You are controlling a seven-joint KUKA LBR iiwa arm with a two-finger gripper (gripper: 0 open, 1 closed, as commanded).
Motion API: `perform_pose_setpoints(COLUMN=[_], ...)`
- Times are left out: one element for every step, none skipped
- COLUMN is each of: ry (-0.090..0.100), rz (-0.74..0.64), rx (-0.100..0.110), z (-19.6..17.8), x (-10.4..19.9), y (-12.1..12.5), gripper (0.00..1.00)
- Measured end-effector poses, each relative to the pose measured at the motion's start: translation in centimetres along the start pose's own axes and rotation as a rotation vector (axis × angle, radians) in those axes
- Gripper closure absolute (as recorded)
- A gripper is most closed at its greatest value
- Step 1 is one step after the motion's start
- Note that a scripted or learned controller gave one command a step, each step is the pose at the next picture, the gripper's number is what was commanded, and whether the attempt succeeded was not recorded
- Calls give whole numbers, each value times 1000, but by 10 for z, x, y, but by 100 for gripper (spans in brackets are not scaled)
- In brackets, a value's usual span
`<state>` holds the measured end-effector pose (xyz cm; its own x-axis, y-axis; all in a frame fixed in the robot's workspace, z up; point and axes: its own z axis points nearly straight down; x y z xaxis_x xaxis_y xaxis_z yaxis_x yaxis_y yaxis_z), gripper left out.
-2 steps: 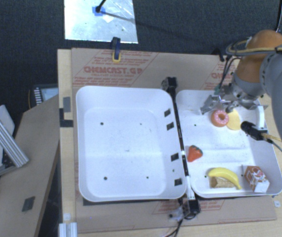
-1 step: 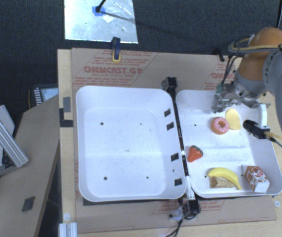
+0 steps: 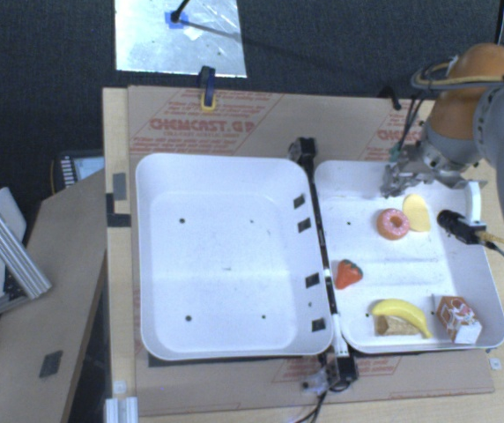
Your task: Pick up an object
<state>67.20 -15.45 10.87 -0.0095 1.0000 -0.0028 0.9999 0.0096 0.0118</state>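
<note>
Hovering over the right bin's [image 3: 490, 302] far end, gripper [image 3: 398, 183] grip state impossible to tell | pink donut [image 3: 393, 224] just below it, pale yellow piece [image 3: 417, 212] alongside | step: approach | next: likely descending squarely onto donut before closing

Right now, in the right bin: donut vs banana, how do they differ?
The donut is round, pink-frosted and ringed; the banana is long, curved and yellow. The donut lies near the bin's far end, close to the gripper; the banana lies at the near end against a brown piece. Both rest in the right bin.
</note>
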Motion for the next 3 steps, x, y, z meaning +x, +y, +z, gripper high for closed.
perform_pose_setpoints(ry=[-1,-3,-4], rz=[-3,-5,-7], rx=[-3,-8,-11], z=[-11,-23,-34], x=[0,0,-1], y=[1,2,4], gripper=[100,100,100])
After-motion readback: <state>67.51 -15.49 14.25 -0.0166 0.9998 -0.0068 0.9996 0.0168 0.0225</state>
